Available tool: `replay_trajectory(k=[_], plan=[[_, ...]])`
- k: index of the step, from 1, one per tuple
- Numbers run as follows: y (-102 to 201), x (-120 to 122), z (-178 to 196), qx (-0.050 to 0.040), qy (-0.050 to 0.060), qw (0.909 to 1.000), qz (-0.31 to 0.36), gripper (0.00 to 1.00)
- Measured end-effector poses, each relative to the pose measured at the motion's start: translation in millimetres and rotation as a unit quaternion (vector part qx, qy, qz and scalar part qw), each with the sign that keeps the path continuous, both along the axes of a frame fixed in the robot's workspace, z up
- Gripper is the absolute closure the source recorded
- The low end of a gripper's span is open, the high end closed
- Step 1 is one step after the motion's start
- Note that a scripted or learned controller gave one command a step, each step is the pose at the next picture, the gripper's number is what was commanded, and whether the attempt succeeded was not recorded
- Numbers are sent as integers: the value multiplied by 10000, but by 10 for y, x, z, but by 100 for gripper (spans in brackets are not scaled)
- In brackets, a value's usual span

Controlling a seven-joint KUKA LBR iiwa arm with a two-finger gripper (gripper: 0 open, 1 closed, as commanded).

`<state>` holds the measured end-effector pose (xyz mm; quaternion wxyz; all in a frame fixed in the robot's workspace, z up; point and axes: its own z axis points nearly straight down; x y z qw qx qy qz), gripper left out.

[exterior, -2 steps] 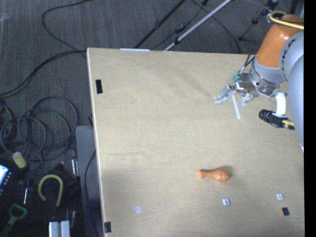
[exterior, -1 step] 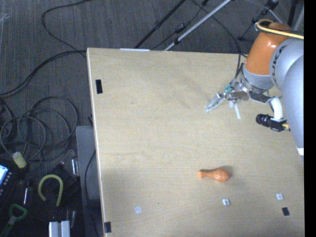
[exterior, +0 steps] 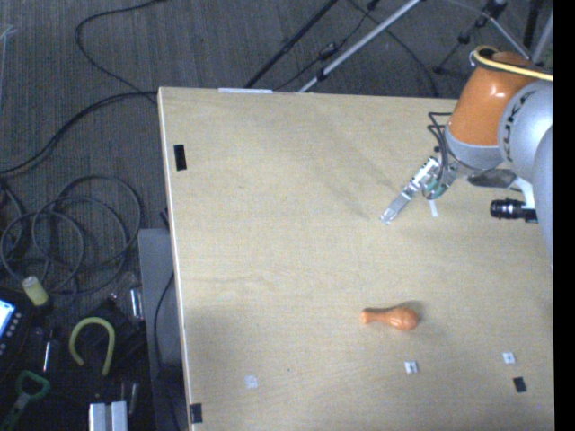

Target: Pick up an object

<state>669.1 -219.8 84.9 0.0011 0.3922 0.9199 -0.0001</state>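
Note:
An orange, pear-shaped object (exterior: 392,318) lies on its side on the beige bench top (exterior: 269,241), toward the front right, with its narrow end pointing left. My gripper (exterior: 393,212) reaches in from the right on the grey arm with the orange band (exterior: 490,106). It slants down and to the left, its tip close to the surface. The tip is well behind the orange object, about a quarter of the view's height away, and not touching it. Nothing shows in the gripper.
Small markers dot the bench: a black tag (exterior: 181,157) near the left edge and white squares (exterior: 411,366) at the front right. Cables (exterior: 72,232) and tools lie on the floor to the left. Stand legs (exterior: 386,16) cross behind the bench.

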Motion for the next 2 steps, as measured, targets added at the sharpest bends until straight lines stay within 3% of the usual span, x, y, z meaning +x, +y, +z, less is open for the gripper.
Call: replay_trajectory(k=[1, 2], plan=[[11, 12, 103, 12, -24, 10000, -5, 100], [673, -260, 1058, 14, 6, 9991, -413, 100]])
